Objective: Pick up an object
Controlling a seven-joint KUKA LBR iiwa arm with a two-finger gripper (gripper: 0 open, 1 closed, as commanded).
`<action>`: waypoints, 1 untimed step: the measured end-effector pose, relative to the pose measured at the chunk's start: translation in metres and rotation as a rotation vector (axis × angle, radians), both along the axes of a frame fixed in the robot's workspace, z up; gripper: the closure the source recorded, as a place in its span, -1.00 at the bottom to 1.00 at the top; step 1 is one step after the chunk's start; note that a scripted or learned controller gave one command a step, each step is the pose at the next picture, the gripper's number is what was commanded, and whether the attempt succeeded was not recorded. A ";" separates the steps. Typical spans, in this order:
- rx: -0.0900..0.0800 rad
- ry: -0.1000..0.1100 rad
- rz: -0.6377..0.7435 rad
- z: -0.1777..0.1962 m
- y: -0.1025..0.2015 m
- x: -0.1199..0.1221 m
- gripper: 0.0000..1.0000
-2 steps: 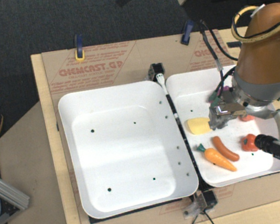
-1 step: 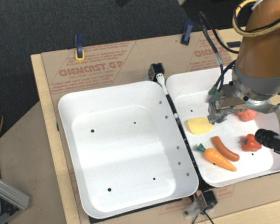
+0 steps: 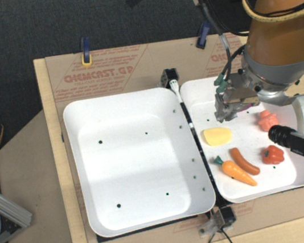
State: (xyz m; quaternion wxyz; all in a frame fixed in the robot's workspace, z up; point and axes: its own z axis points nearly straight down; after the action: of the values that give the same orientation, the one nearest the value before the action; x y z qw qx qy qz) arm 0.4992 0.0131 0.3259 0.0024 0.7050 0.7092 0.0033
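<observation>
The robot's jaws [image 3: 224, 113] hover just above a yellow toy [image 3: 217, 135] in the right bin [image 3: 193, 94]; whether they are open cannot be told. Nothing is lifted yet: beyond the yellow toy lie a carrot [image 3: 237, 172] and sausage [image 3: 244, 161]

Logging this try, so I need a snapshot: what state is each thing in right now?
Gripper: above the right bin, holding nothing visible.
Yellow piece: lying flat.
Carrot: lying beside the sausage.
Red pepper: resting.
Pink piece: resting.
</observation>
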 end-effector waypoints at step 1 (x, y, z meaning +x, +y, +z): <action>-0.001 0.005 -0.001 -0.008 0.041 0.012 1.00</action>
State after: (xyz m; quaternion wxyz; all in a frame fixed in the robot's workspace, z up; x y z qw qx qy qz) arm 0.5109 0.0544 0.3179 0.0008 0.7055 0.7087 0.0011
